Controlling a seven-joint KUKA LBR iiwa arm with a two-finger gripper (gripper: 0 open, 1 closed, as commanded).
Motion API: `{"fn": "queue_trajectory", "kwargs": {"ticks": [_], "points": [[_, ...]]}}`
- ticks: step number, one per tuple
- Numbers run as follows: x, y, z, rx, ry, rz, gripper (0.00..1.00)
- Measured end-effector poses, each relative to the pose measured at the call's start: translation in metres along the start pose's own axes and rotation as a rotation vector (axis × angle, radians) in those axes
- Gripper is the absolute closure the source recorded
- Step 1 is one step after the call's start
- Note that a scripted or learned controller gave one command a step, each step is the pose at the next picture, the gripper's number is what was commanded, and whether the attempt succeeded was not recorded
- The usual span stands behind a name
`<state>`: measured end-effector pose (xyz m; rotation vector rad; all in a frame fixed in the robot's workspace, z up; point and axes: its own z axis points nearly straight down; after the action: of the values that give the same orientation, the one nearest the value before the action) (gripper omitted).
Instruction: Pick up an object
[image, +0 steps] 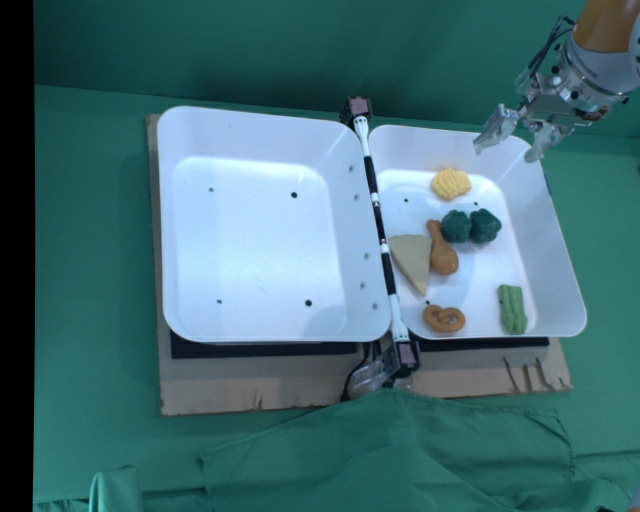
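A bench covered in green cloth (90, 250) is seen from above, with a crumpled fold of the same cloth (420, 455) bunched along the near edge. On the bench a brown cardboard sheet (250, 395) is laid, and on it two shallow white bins are set side by side, touching along a black-and-white divider rod (377, 215).

The left bin (180, 140) is the larger-looking of the two, and only a few small dark dots are seen on its floor. The right bin (560, 290) holds all the toy food.

The grey arm with its orange band (605, 25) is seen entering at the upper right. The gripper (516, 134) is held above the far right corner of the right bin, clear of every item, and its two fingers are spread apart with nothing between them.

Inside the right bin, a tan wedge-shaped piece (410, 260) is found near the divider, and an orange-brown drumstick (441, 250) is laid against its right side. Just to the right of the drumstick's upper end, two dark green broccoli heads (471, 226) are placed touching each other. A yellow ridged piece (451, 183) is set beyond them, nearest the gripper. Towards the near edge, a brown pretzel (443, 318) is seen below the wedge, and a light green pod-like piece (512, 308) is laid close to the right wall, well apart from the pretzel.
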<state>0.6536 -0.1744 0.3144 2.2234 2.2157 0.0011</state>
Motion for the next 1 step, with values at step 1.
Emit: {"fn": "queue_trajectory", "kwargs": {"ticks": [1], "points": [[0.005,0.0309,0.0985,0.008,0.001,-0.002,0.0]]}}
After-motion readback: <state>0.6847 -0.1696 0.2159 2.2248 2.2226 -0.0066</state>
